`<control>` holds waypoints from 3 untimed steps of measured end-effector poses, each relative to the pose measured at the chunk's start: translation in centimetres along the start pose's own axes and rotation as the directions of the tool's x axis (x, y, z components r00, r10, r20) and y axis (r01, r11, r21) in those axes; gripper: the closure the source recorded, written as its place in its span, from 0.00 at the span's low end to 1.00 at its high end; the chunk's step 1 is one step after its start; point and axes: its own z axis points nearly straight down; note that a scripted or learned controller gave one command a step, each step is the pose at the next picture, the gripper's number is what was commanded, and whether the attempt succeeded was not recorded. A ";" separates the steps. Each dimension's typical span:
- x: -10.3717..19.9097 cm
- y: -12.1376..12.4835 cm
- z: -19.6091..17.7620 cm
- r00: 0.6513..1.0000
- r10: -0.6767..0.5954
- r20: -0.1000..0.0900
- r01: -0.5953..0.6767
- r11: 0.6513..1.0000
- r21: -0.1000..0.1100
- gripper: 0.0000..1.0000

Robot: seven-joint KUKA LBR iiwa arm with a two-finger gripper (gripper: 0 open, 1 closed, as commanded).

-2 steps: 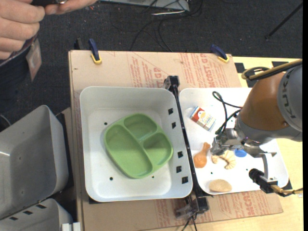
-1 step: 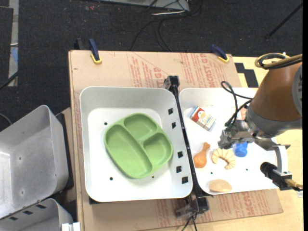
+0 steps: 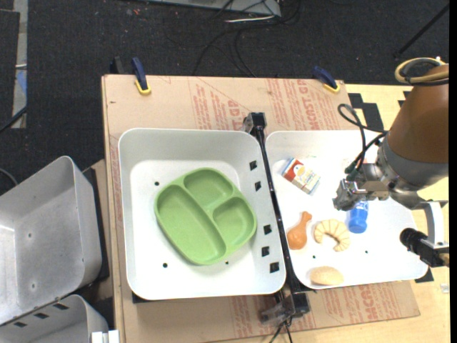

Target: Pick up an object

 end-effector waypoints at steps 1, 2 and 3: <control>4.7 0.0 1.1 1.000 -0.004 -0.003 0.004 1.000 0.006 1.00; 10.2 0.3 2.2 1.000 -0.004 -0.003 0.004 1.000 0.008 1.00; 15.9 0.7 1.0 1.000 -0.006 -0.003 0.006 1.000 0.005 1.00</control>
